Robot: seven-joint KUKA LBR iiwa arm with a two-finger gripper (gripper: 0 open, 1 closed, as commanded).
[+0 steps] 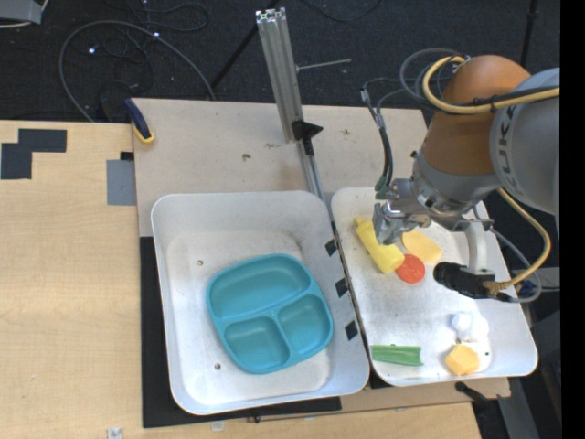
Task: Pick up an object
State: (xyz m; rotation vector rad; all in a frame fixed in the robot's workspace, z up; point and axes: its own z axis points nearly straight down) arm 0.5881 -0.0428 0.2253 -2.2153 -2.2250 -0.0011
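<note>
Green piece (396, 355) lies near; yellow cylinder (378, 247) directly under gripper (391, 225).

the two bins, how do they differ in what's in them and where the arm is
The left bin holds one large thing, a teal divided tray; the right bin holds several small ones, among them a yellow cylinder, a red piece and a green piece. The gripper is over the right bin, by the yellow cylinder, and away from the left bin. Both are shallow, white and sit side by side.
</note>
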